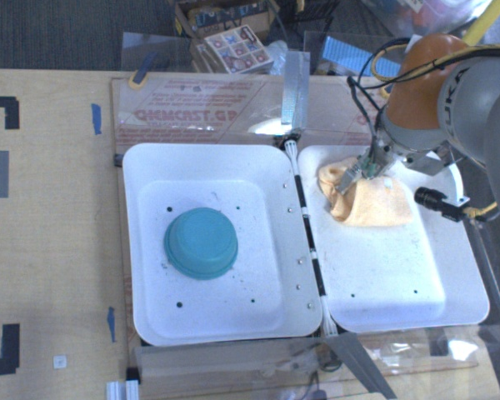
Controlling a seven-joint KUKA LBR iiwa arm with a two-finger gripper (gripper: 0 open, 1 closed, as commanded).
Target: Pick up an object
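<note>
two shallow white bins sit side by side on the pale wooden counter (50,223). the right bin (400,307) holds a crumpled yellow-orange cloth (382,207), lying in the bin's far half, toward the divider between the two bins. the cloth's left edge is bunched up into a raised fold, while the rest spreads flatter toward the right.

the grey arm (479,107) comes in from the right, its orange band (429,77) above the far corner of the right bin. the end effector (358,175) is down at the cloth's upper left part, touching the bunched fold. whether it is apart, together or clamped on the fabric cannot be told from this slant, since wrist and cloth crowd that spot.

the left bin (258,286) holds a teal bowl (202,242), upside down, near the bin's middle and well apart from the cloth. small dark specks dot the floor around it.

behind the bins lies a clear plastic sheet (192,111) with red lettering, and a metal strip (295,90) stands at the far end of the divider. short pieces of blue tape (96,119) and black tape marks (7,111) are stuck on the counter to the left.
</note>
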